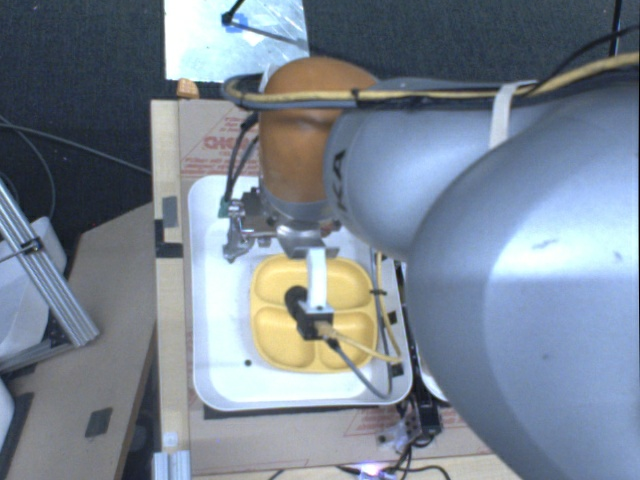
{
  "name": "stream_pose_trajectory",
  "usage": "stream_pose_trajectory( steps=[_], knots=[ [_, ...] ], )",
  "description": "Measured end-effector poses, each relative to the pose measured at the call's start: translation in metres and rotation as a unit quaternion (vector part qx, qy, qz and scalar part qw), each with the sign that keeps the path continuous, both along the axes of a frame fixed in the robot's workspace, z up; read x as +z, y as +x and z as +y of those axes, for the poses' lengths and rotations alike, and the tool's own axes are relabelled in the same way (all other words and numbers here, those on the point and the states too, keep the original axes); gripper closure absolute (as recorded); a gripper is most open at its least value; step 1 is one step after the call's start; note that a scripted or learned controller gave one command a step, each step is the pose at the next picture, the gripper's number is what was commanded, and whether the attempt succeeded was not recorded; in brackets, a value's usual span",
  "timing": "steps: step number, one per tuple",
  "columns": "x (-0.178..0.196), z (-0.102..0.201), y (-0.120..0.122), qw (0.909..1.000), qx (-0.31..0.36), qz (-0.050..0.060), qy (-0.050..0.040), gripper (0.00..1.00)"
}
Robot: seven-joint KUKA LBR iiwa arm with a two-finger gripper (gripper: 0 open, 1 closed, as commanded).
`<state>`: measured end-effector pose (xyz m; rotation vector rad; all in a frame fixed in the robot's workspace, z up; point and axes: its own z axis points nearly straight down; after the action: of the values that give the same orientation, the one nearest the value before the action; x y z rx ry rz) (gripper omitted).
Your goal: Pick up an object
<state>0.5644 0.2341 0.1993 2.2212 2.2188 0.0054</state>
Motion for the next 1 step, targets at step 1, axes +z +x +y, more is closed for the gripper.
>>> stream_pose_trajectory(
  steps=[1],
  knots=[
    [0.0604,0.0003,0.0581,1.0,0.002,-0.003,0.001,0.0]
  ],
)
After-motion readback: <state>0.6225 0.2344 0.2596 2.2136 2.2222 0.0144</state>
